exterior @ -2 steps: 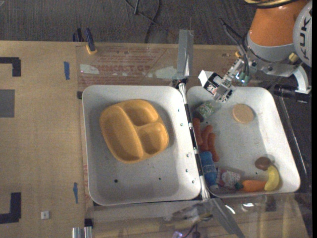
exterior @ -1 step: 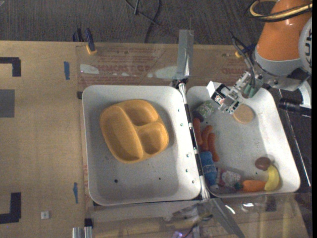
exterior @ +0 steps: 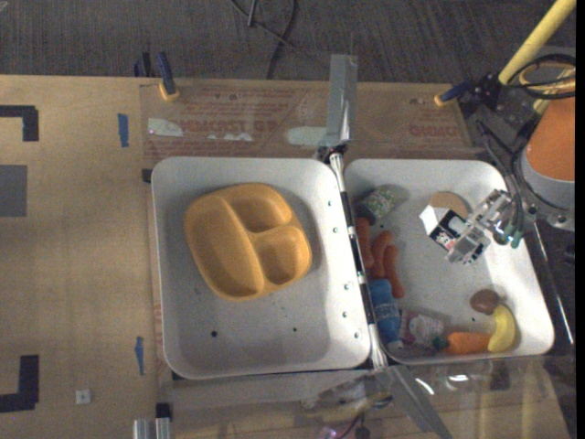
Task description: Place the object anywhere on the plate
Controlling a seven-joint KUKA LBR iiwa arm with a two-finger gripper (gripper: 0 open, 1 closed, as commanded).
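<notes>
Jaws: we cannot tell how the gripper jaws stand beside the white carton.
Risk: we judge a miss likely; plate well apart.

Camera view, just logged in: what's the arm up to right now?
The gripper is down in the right bin, right beside a small white and black box; whether it grips the box is unclear. The yellow plate sits in the left bin with nothing on it. Carrots, a banana and other toys lie around.

Dark carpet floor borders a tan wooden bench.
</notes>
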